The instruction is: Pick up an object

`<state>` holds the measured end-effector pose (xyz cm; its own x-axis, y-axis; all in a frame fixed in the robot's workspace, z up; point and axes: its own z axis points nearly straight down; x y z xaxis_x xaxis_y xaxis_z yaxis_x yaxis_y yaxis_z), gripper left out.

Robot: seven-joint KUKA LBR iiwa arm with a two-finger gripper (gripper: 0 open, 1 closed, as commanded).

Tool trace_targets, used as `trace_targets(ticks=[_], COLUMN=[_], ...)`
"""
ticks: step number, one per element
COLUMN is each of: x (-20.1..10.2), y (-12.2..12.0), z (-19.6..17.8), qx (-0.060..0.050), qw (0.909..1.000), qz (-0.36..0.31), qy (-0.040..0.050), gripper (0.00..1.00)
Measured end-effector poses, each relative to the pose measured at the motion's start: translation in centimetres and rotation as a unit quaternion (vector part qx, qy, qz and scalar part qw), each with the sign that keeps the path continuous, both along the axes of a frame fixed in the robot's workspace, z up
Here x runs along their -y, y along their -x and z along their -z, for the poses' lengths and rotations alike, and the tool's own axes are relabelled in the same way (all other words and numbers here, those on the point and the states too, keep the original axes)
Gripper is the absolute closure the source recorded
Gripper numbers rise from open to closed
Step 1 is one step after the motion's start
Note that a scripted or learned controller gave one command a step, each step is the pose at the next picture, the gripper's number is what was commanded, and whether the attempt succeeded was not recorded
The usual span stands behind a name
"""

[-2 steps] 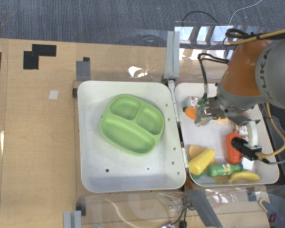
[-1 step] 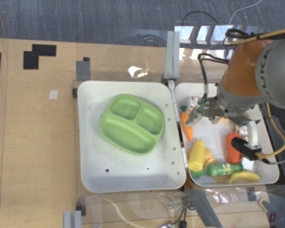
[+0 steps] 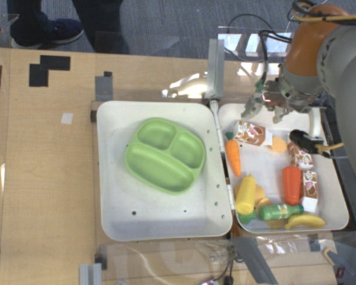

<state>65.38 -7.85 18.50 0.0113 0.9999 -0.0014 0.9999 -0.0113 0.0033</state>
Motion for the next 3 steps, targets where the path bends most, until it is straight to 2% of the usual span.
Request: trace_targets(ticks=[1,2,3], x=[2.5,2.5,3.5], y=[-1.4,2.7,2.5], z=[6.2,7.3,7.4], qx=[0.016,0.031,0.026], qw=[0.9993,0.9990,0.9976], qz=[-0.033,0.032,0.064], qy=[0.0020,0.0013,-0.0042], gripper=[0.00,0.00,0.00])
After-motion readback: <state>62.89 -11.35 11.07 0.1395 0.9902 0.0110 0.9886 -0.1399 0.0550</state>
